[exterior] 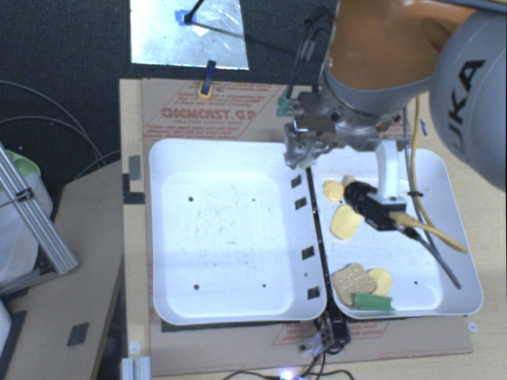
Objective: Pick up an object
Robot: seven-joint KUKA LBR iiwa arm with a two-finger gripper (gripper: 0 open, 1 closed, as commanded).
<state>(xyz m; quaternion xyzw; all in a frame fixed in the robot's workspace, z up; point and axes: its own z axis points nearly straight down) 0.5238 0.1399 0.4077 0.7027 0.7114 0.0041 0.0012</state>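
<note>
Several items, yellow pieces, a biscuit, a green block, lay in the right bin, lower right of frame. The gripper hung at its upper-left corner, open or closed you could not tell; your next move called for centring over one lone piece.
</note>
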